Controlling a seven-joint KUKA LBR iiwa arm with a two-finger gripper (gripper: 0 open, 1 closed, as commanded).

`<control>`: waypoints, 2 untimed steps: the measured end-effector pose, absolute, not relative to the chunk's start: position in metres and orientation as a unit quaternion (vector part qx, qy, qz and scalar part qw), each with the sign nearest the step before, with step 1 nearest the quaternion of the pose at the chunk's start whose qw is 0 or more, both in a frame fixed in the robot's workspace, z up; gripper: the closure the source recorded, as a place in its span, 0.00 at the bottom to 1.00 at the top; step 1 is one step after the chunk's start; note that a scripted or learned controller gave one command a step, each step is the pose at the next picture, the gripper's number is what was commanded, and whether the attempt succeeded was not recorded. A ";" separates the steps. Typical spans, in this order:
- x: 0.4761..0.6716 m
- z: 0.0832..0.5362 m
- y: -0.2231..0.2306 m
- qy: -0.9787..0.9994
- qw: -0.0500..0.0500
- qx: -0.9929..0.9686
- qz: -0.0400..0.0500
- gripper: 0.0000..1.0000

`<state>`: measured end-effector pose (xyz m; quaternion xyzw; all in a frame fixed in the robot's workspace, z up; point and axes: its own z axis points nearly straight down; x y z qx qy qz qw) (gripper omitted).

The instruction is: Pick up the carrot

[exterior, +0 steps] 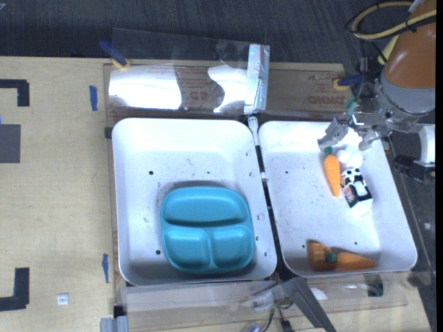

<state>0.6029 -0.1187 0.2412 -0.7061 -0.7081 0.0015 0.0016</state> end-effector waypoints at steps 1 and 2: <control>0.599 0.132 -0.150 -0.780 0.000 -0.626 0.000 0.00; 0.605 0.086 -0.178 -0.799 -0.003 -0.602 -0.001 0.00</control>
